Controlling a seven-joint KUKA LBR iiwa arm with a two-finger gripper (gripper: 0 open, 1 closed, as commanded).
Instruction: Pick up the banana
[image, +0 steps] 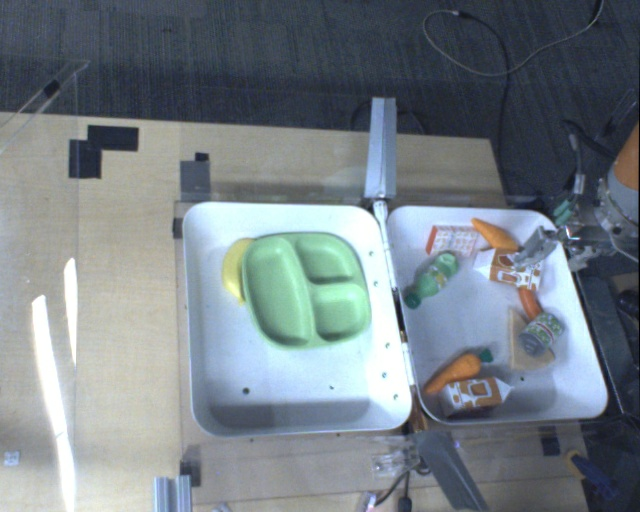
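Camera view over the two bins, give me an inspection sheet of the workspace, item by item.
Surface: wooden bench bearing a left bin and a right bin, side by side.
Job's things: banana in the left bin, mostly tucked under the left edge of a green divided plate.
Clutter: right bin holds a green bottle, carrots, small cartons and a small jar.
Grippers: gripper over the right bin's far right corner, away from the banana; finger state unclear.
Cables: a cable looped on the floor beyond the bench.
Surroundings: dark carpet.
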